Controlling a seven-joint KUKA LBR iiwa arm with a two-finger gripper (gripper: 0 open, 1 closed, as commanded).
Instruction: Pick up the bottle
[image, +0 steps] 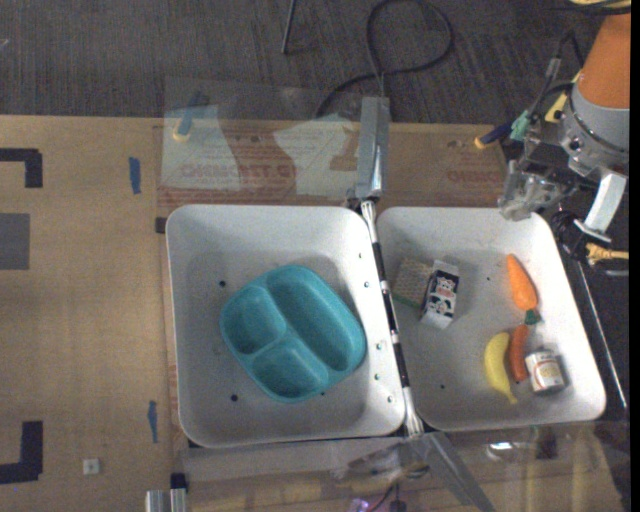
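I see the pincer (527, 195) up by the far corner of the right bin (470, 405); I cannot tell how it is set. The bottle (545, 371) lies in that bin's near right part, touching a carrot (517, 350) beside a banana (497, 366). The left bin (195, 245) holds a blue plate (291, 331).
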